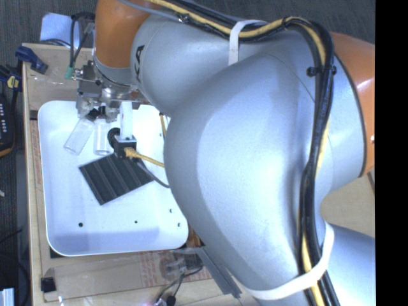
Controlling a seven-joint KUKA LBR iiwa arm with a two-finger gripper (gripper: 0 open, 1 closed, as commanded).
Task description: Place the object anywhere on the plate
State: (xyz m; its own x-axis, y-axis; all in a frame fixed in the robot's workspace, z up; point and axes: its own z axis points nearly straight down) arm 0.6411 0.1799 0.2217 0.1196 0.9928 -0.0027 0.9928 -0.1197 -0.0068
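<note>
A dark ribbed rectangular slab (117, 178) lies flat and askew on the floor of the left white bin (95, 238), near its middle. My gripper (90, 139) hangs over the bin's far part, just up and left of the slab's far corner. Its two pale translucent fingers (77, 136) stand apart, so it is open, and only white bin floor shows between them. Nothing is held. No other loose object shows in this bin.
The bulky grey arm (255, 158) with its orange band (118, 24) covers the right side of the view and hides the right bin. Blue clutter (54, 27) sits beyond the bin's far left corner. The wooden bench edge (127, 276) runs along the near side.
</note>
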